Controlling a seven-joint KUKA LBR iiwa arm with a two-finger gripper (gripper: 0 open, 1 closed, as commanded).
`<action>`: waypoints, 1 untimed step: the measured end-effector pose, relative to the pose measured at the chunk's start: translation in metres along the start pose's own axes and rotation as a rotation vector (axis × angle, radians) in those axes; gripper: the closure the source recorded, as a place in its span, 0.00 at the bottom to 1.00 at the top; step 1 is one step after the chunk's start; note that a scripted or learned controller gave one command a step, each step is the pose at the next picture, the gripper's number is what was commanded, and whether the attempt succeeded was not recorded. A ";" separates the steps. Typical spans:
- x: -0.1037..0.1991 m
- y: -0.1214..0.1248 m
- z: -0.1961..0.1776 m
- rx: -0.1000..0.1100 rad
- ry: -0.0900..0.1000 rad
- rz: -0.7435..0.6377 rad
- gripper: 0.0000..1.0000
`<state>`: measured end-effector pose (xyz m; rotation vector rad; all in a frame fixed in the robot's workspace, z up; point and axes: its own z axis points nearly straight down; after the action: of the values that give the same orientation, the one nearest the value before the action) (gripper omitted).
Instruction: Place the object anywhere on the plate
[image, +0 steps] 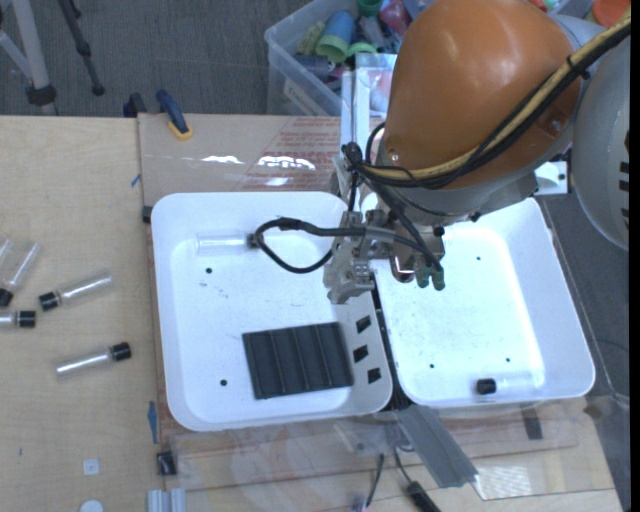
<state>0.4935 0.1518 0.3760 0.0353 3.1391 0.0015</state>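
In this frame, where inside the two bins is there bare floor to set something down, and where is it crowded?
Left bin: bare floor between the clear vial at the back wall and the dark ribbed plate. Right bin: open middle, behind the vial at the front wall. Crowded at the shared rim, where the gripper hangs.

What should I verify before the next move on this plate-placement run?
1. Plate found: ok. The dark ribbed plate lies flat in the left bin, nothing on it.
2. Object found: ok. A capped vial lies by the front wall of the right bin.
3. Object on plate: not ok. The vial is in the other bin.
4. Gripper over the vial: not ok. The gripper hangs above the divide between the bins.
5. Load in the gripper: cannot tell.
6. Single target: cannot tell. A clear tube also lies at the left bin's far end.
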 end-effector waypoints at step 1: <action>0.014 -0.025 0.086 0.000 0.002 0.089 1.00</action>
<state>0.4796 0.1267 0.2902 0.1752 3.1364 0.0011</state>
